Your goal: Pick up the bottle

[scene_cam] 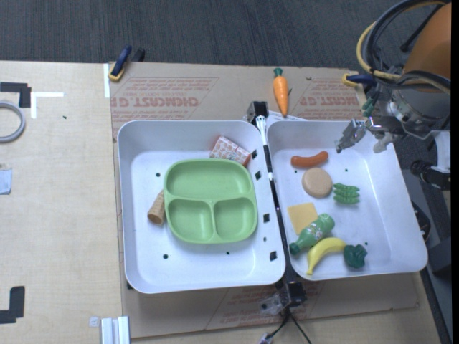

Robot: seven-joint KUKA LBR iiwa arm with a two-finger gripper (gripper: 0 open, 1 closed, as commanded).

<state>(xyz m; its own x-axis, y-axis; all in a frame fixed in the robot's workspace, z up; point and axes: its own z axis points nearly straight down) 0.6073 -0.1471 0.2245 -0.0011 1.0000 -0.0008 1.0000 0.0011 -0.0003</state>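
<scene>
Tray [211, 200] in left bin [136, 256], bottle [313, 233] beside banana [323, 253], seemingly touching, in right bin [398, 213]

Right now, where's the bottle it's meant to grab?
The green bottle lies tilted in the right bin, near its front. It sits just below the cheese slice and against the banana. The gripper is over the bin's far edge.

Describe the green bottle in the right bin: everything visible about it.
The bottle is green, glossy like toy plastic, with a pale label patch on its body. It lies on its side on the floor of the right bin, angled, narrow end toward the lower left near the divider. Its upper end overlaps the yellow cheese slice, and the banana lies against its lower side. The gripper hangs well away, over the bin's far edge, not touching it.
</scene>
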